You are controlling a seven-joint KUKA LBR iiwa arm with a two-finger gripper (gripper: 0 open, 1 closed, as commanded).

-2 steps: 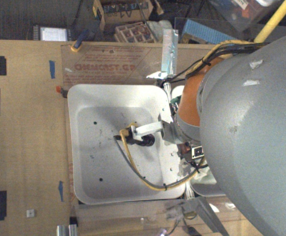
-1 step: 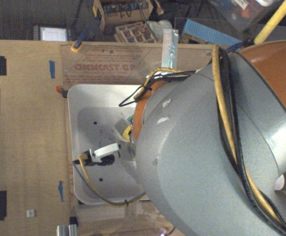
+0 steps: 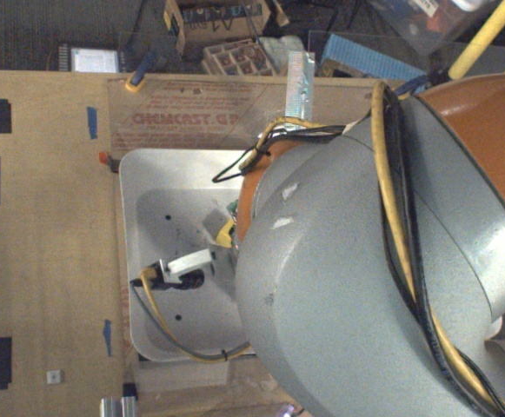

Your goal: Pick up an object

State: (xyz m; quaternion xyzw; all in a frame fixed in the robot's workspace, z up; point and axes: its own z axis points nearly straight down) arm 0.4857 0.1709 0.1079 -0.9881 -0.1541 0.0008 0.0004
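The grey arm with its orange band (image 3: 261, 176) reaches down into the left white bin (image 3: 152, 176) and covers most of the view. A small part of my gripper (image 3: 215, 228) pokes out from under the wrist, low over the bin floor. A small green and yellow thing (image 3: 231, 217) shows at the arm's edge beside it, mostly hidden. Whether it is touching the gripper is hidden by the arm. The right part of the bin and the second bin lie under the arm.
The bin's bare floor (image 3: 169, 215) with a few dark specks lies to the gripper's left. The wooden bench (image 3: 43, 233) with blue tape marks surrounds the bin. Boxes and clutter (image 3: 226, 24) stand beyond the bench's far edge.
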